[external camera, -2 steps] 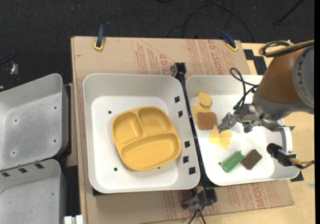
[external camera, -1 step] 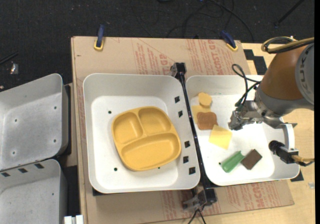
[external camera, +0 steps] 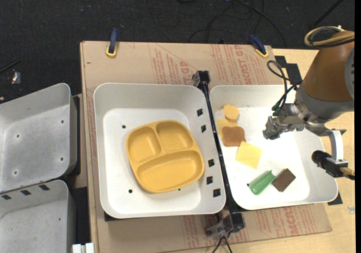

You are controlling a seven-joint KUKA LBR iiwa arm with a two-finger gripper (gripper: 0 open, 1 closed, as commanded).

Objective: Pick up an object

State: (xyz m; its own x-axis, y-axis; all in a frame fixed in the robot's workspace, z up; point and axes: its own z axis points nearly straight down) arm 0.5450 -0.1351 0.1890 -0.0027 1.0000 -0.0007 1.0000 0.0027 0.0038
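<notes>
The right bin holds several small objects: a round orange piece, a brown square, a pale yellow square, a green cylinder and a dark brown block. My gripper hangs over the upper right part of this bin, to the right of the brown square and apart from all the objects. Nothing shows between its fingers, and their state is too dark to read.
The left bin carries a yellow divided plate. A black divider runs between the two bins. Blue and yellow clamps hold the cardboard base at the back. White panels lie off the bench at the left.
</notes>
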